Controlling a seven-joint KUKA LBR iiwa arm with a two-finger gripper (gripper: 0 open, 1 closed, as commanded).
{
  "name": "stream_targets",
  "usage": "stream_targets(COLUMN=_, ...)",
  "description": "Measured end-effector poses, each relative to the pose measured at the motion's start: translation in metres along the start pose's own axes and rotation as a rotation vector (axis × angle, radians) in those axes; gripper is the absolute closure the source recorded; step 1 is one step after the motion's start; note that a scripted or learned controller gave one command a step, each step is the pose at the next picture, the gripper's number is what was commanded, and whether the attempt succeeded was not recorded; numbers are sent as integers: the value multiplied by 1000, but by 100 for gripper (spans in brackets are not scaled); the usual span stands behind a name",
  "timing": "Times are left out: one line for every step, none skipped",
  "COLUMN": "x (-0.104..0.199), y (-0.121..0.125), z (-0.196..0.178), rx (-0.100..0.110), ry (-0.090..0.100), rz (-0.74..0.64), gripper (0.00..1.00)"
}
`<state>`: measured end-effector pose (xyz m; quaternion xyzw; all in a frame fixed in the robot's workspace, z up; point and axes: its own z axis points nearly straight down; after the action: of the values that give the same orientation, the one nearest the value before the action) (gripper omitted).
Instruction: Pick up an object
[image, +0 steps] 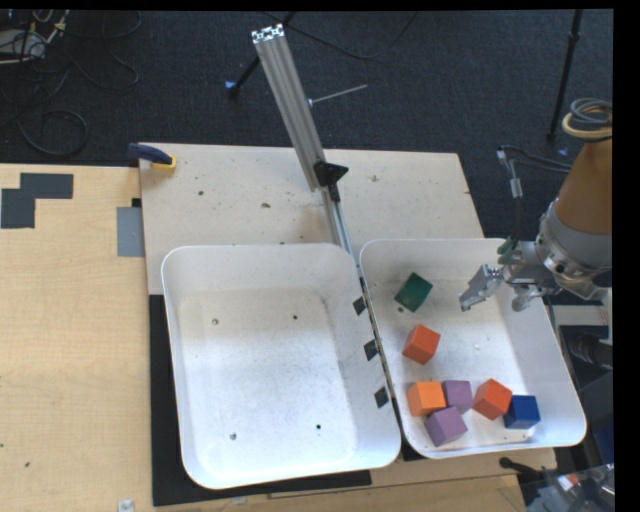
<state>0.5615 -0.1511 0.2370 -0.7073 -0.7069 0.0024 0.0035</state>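
The right bin (563, 372) holds several small cubes. A green cube (413, 292) lies near its far left, with a red-orange cube (421, 343) just below it. Along the near edge sit an orange cube (427, 397), two purple cubes (458, 392) (445, 426), another red-orange cube (492, 398) and a blue cube (522, 410). My gripper (497, 296) hangs over the bin's upper right part, open, with nothing between its fingers. It is to the right of the green cube and apart from every cube.
The left bin (270, 370) lies beside the right one, with black clips along their shared edge. A slanted metal rail (295, 110) rises behind the bins. A small blue and yellow tool (152, 155) rests at the bench's far left corner.
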Motion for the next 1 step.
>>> stream_targets(x=-3, y=-9, z=48, rx=0, ry=1, rz=0, gripper=0)
